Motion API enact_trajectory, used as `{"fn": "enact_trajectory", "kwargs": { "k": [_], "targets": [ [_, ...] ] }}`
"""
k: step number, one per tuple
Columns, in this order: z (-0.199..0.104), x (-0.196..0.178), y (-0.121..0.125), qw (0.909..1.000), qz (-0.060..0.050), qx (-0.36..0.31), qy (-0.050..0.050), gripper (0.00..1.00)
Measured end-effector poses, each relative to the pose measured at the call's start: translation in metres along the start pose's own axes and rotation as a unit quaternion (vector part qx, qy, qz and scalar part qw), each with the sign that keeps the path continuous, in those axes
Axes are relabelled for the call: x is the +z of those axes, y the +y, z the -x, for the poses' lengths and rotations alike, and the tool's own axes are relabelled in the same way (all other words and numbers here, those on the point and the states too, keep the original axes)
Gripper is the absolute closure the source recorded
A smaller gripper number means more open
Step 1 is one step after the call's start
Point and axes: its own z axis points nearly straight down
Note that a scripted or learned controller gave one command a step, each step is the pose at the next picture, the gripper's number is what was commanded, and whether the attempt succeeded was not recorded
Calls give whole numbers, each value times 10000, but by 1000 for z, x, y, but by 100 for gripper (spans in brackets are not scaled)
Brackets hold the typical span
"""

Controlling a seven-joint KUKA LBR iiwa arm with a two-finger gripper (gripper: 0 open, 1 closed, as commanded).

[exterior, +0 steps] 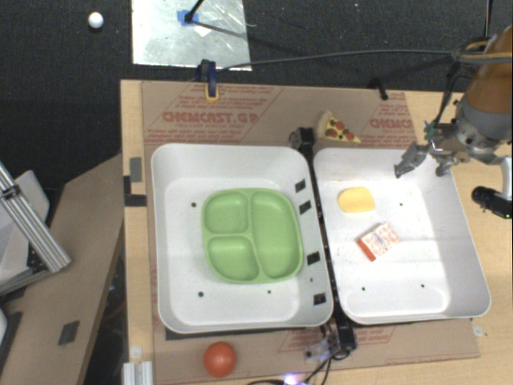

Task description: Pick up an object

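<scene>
Here, reading from the left, a small white ball lies on the dark floor far to the left of the jaws, and a ribbed metal rail slants in at the left edge. On the cardboard-covered surface, the left shallow white bin holds a pale green plastic tray with three compartments, well to the left of the jaws and lower in the view. Below that bin's near edge, an orange-red round fruit-like ball sits on the surface. A blue clamp with a yellow tip grips the cardboard's far edge, under a sheet of crinkled silver foil. A toy pizza slice, yellow with red spots, rests on the cardboard just beyond the bins' far rims, left of the jaws. In the right shallow white bin, a soft yellow oval piece lies below and left of the jaws, apart from them, and a small red-and-white printed box lies tilted further down, near the yellow piece but not touching it. The grey two-finger gripper hangs over the right bin's far right corner; its jaws are spread apart with nothing between them.
</scene>
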Motion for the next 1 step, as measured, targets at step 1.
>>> {"fn": "enact_trajectory", "kwargs": {
  "k": [1],
  "targets": [
    [0,-8,3,10000,63,-14,-13,0]
  ]
}}
